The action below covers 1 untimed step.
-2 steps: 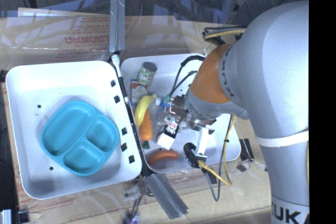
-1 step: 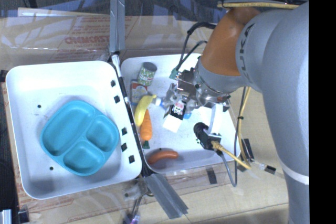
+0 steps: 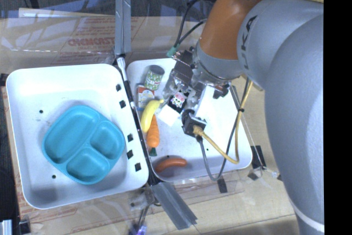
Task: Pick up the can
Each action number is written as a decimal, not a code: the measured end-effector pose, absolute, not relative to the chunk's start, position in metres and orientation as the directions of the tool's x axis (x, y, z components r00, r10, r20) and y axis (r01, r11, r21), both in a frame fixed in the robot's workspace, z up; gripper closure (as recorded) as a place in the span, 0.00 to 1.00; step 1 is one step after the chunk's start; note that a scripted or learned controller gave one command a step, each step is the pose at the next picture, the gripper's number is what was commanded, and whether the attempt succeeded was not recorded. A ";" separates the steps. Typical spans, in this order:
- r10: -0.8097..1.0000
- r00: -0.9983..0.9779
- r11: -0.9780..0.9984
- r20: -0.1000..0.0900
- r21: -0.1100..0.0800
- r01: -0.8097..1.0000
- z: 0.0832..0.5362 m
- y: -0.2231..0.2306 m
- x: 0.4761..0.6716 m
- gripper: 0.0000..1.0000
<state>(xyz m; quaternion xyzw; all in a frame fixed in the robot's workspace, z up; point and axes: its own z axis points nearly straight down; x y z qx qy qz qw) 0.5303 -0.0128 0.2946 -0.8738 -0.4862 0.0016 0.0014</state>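
Over the right bin (image 3: 236,135), hand (image 3: 177,97) hangs low; can't tell its state. Can (image 3: 154,78) stands upright just beside it, in the bin's far left corner, above banana (image 3: 148,114). Likely light, stiff, slick; grip mid-body across the sides.

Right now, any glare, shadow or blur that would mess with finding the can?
Camera view: the can is sharp enough, upright at the far end of the right bin, its label legible as green and white. The arm crowds the frame and shades that bin. The left bin looks brightly lit, near washed out. Glare streaks the clear plastic sheet behind the bins.
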 end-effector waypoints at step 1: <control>0.855 0.518 -0.518 -0.005 -0.010 0.855 0.303 -0.011 0.530 1.00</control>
